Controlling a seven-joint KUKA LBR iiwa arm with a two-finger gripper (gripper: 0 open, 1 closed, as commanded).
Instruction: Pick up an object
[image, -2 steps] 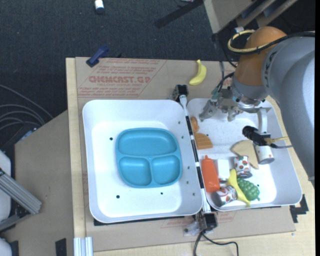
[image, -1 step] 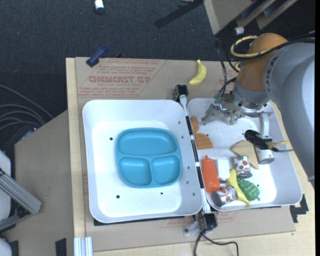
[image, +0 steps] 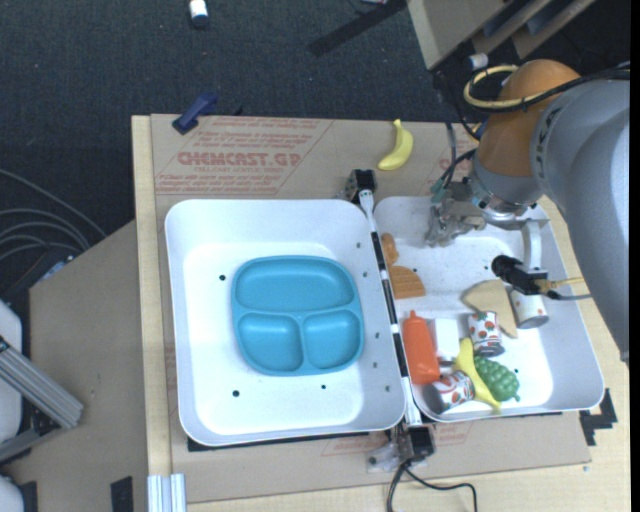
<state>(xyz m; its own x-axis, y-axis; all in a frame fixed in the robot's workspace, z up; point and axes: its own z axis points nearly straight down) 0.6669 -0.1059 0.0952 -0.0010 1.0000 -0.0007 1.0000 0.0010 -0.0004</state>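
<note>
The jaws (image: 443, 232) hang low over the right bin (image: 575, 375), near its far-left corner; whether they are apart or together I cannot tell. Nothing seems caught between them. The objects lie toward five and six o'clock: a brown piece (image: 405, 282), an orange block (image: 420, 348), a green toy (image: 497, 380)

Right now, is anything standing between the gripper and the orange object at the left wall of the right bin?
Nothing visible does. The gripper hangs over the upper part of the right bin, and the orange object lies lower down by the left wall. Bare white floor lies between them; the brown piece sits just beside that line.
</note>
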